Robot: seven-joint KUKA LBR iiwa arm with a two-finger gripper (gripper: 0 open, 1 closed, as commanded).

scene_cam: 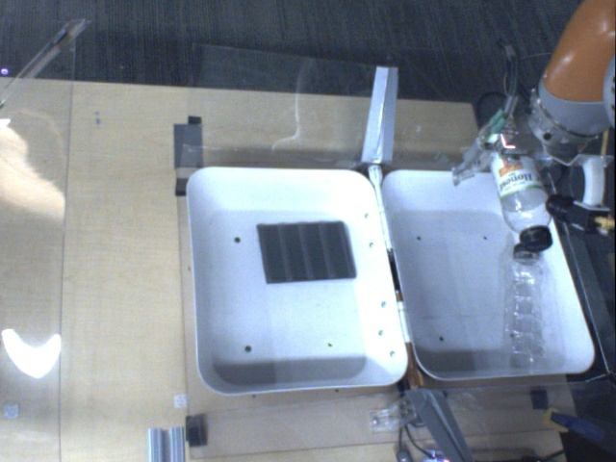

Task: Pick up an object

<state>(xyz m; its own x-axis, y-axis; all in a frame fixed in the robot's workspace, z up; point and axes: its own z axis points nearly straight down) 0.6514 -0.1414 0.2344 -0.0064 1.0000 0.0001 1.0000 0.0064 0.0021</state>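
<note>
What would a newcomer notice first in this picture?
The dark ribbed pad lying flat in the left bin stands out most. Next is the orange-banded arm at the top right, above the right bin, with a clear bottle just below it.

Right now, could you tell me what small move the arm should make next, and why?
Probably a short, slow lift straight up. The gripper sits right at the labelled bottle, by the right bin's far wall, but whether it grips is unclear; a small lift would show if the bottle comes along.
</note>
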